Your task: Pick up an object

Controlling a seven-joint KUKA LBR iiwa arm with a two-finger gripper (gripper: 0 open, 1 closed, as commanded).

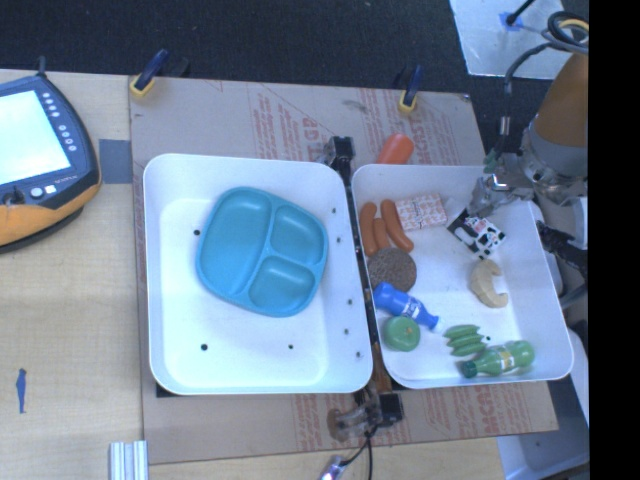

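Grey arm with orange band (565,103) stands highest in view, reaching in from the right over the right bin (545,268). Gripper (488,196) sits low over that bin's far right part. Open or closed: cannot tell from this angle, the wrist body hides the tip.

Just below the gripper, on the near side: small black-and-white patterned toy (478,234), lying on the bin floor. It is touching the gripper or very nearly so; cannot tell which. Nothing seen clamped.

Outward from there, inside the right bin:
- pale curved piece (488,284), near the toy, towards the front.
- pink-and-white checked block (420,211), left of the toy, by the back wall.
- two reddish sausages (385,228), side by side, just left of the checked block.
- brown round patty (392,267), touching the sausages' near ends.
- blue bottle (405,306), lying on its side, in front of the patty.
- green round fruit (402,334), just beside the blue bottle.
- green pea pods (463,338), middle front.
- green bottle (497,360), lying down against the front wall, near the pods.

Orange carrot-like piece (395,149) lies outside the bin, behind its back left corner, on the cardboard sheet (300,118).

Left bin (160,268) holds a blue divided plate (263,251), lying flat and turned askew to the bin walls.

Blue-and-yellow clamps (148,74) grip the cardboard's far edge. Handheld screen with orange casing (40,163) lies on the wooden bench (70,348), far left.
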